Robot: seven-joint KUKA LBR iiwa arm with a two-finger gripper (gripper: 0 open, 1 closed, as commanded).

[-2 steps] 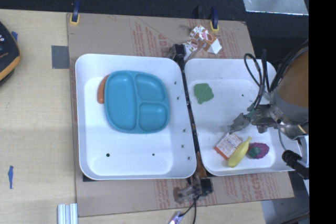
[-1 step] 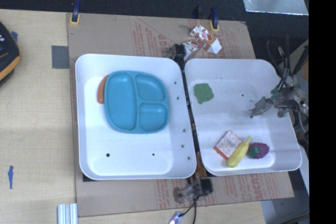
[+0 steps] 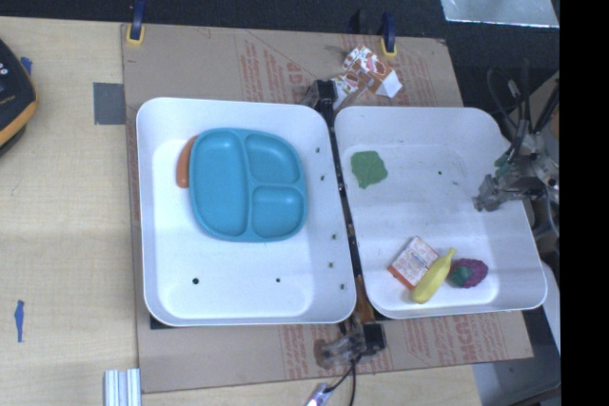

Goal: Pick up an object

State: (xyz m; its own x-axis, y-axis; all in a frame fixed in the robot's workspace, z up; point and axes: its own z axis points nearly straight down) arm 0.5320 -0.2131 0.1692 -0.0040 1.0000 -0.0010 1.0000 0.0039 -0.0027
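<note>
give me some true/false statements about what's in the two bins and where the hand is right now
1. The blue divided plate lies in the left bin. True.
2. The green piece lies in the left bin. False: it lies in the right bin.
3. The yellow banana lies beside the purple object. True.
4. The hand is over the left bin. False: it is at the right bin's right side.
5. The orange and white packet lies on the plate. False: it lies in the right bin, by the banana.

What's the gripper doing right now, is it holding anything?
Gripper: over the right bin's right edge; whether it is open, shut or holding anything cannot be told.
</note>
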